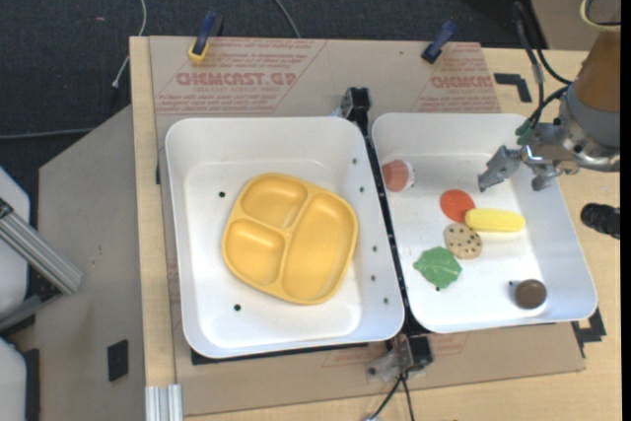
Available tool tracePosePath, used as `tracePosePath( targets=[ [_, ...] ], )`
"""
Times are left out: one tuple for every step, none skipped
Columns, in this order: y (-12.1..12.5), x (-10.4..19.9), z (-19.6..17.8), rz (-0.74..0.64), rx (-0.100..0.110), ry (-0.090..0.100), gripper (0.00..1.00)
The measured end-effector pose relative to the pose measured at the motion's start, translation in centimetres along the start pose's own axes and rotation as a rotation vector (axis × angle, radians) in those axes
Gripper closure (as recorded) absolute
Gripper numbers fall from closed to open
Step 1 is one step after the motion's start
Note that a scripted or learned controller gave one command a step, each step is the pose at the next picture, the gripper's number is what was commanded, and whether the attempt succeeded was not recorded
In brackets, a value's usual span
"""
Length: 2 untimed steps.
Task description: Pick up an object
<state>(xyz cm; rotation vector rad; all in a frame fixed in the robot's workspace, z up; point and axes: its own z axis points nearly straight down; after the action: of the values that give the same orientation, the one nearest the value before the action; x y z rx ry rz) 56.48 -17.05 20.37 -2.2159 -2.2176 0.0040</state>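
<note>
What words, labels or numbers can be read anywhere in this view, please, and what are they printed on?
"CHEMCAST GP": red print on the brown board behind the left bin; the last letters are uncertain.
The same red print repeats on the board behind the right bin, partly cut off; its smaller lines are too blurred to read.
The tray and the food items carry no text.

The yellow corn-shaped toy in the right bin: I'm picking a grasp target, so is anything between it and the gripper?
Nothing visible stands between them. The gripper hangs above bare bin floor just beyond the yellow corn-shaped toy. The flat orange-red round piece touches the corn's left end, off that path.
</note>
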Motion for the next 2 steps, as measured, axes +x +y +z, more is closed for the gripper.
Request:
tracePosePath(
  targets=[
    [-0.5, 0.4, 4.3, 0.0, -0.003, -0.001, 0.0],
    [0.3, 0.5, 8.9, 0.0, -0.001, 0.0, 0.0]
  ],
)
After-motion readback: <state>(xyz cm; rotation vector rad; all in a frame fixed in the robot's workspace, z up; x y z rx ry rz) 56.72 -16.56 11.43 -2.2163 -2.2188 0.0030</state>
